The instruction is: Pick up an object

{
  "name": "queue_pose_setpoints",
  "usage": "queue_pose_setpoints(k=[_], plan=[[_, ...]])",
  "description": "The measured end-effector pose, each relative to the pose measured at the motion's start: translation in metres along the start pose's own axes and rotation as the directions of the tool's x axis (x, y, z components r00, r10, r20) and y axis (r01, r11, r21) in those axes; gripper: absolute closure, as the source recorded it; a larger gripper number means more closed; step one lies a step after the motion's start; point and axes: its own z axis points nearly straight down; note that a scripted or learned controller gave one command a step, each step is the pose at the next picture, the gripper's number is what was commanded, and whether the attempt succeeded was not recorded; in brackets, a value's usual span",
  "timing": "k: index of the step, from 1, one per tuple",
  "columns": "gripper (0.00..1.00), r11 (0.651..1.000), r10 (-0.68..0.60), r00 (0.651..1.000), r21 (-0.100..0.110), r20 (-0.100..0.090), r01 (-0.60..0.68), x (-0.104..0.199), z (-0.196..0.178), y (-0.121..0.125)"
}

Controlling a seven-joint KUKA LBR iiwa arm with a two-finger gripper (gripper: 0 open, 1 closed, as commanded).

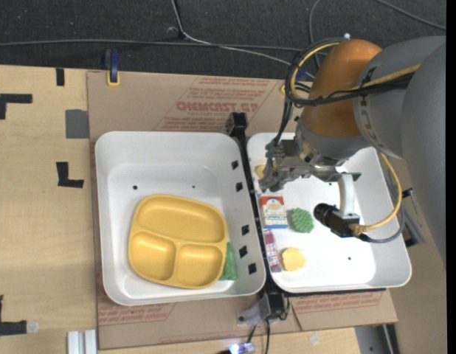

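Several small things lie in the right bin [375,271]: a red-and-white carton [273,211] by the bin's left wall, a green lump [301,220] just right of the carton, a yellow round piece [292,259] below it. The gripper [274,174] hangs just above the carton; whether it grips anything cannot be told. Left of the carton, a yellow divided tray [176,240] fills the left bin [114,161].

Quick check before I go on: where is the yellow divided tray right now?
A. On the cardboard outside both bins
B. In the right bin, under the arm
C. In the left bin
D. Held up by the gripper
C. The yellow divided tray lies flat on the floor of the left bin, with a green item at its right edge; the gripper is over the right bin.
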Motion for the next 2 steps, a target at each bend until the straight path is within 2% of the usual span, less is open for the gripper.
queue_pose_setpoints(k=[1,2], plan=[[1.00,1.000,0.000,1.000,0.000,0.000,0.000,0.052,0.005,0.028],[1.00,1.000,0.002,1.000,0.000,0.001,-0.002,0.090,0.006,0.056]])
